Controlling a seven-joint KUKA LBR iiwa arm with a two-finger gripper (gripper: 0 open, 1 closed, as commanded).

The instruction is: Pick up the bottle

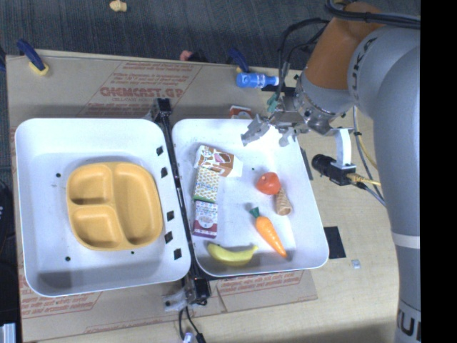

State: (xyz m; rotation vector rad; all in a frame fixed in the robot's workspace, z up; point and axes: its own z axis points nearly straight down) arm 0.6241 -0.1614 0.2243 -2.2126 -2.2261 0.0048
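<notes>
Bench: a cardboard sheet (143, 84) with red print lies under two shallow white bins, held at the back edge by blue clamps (32, 57).
Arm: the grey arm (389, 120) with its orange band comes in from the right and bends over the back of the right bin.
Left bin: the left bin (36, 191) carries a yellow divided tray (114, 204), well apart from anything the task needs.
Right bin: the right bin (303, 241) carries two printed cartons (208, 184) lying end to end, a banana (230, 252), a carrot (270, 236), a tomato (268, 183) and, touching the tomato's right side, a small brown piece (283, 202).
Bottle: I see no clear bottle shape; the small brown piece is my best guess, too small to be sure.
Gripper: the gripper (270, 130) hovers above the bin's back edge, its fingers (251, 132) spread apart with nothing between them.
Step in hand: reaching toward the target, as I judge it.
Doing it well: travel forward past the tomato, set the spread fingers across the brown piece's narrow width, and descend on the side away from the tomato so it is not nudged.
Risk: tomato and carrot sit close, so a skewed descent could pinch the wrong thing.
</notes>
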